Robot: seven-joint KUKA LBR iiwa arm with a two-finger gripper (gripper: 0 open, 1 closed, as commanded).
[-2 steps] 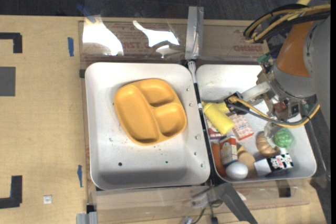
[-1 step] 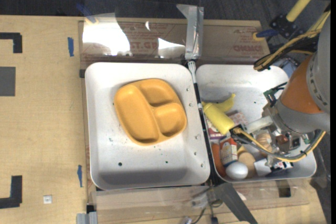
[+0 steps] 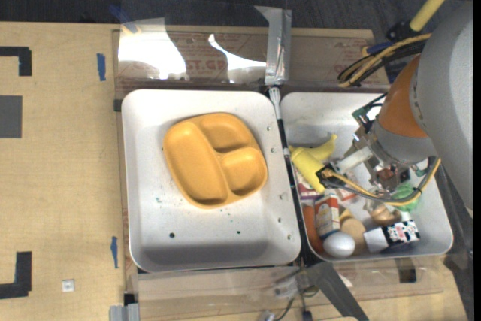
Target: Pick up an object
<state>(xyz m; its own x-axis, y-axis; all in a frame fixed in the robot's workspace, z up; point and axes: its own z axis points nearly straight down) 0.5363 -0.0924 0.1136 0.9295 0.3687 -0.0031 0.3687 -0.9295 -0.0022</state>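
- Bench: carries two white bins side by side, left bin at frame center, right bin at frame right.
- Left bin: holds an orange tray with three compartments, lying flat near the bin's middle.
- Right bin: holds a clutter of small things. A banana lies at the upper left of the pile; a bottle with a printed label lies below it; a white egg rests at the lower edge; a black-and-white box sits at the lower right.
- Arm: enters from the right edge of the frame, wrist over the right bin.
- Jaws: low over the pile's right half, amid yellow cables. Their opening cannot be told, nor whether anything is held.
- Relative position: banana and bottle lie left of the jaws, apart from them; egg and box lie below them in the frame.
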